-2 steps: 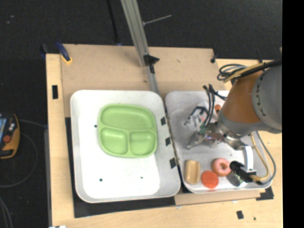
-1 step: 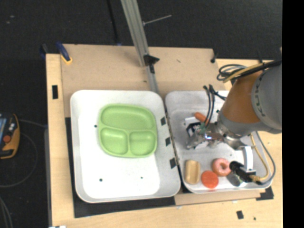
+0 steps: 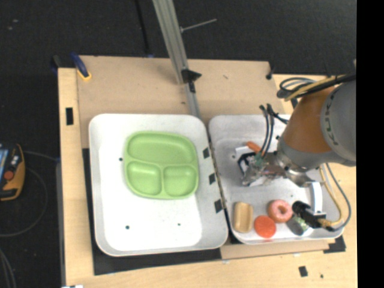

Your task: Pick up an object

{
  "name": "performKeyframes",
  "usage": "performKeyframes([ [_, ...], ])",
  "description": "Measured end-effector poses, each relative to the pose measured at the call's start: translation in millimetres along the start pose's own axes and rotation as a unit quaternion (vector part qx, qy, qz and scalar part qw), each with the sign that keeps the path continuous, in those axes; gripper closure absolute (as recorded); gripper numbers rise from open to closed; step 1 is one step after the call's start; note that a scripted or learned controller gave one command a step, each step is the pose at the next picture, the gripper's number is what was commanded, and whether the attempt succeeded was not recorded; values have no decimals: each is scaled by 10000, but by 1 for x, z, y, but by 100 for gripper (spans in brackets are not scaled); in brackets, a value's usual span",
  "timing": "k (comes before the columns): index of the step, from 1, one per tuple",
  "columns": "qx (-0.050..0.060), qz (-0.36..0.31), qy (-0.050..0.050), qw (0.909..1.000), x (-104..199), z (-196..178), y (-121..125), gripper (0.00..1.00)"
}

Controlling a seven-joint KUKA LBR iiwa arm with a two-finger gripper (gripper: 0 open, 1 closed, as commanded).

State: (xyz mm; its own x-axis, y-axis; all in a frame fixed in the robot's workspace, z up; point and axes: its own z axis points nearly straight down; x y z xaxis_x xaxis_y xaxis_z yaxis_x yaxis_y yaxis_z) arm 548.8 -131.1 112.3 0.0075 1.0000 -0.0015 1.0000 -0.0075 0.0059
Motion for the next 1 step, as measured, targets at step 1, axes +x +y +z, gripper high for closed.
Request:
performKeyframes([
  [1, -10, -51, -2, 10000, 3, -63, 0, 100],
])
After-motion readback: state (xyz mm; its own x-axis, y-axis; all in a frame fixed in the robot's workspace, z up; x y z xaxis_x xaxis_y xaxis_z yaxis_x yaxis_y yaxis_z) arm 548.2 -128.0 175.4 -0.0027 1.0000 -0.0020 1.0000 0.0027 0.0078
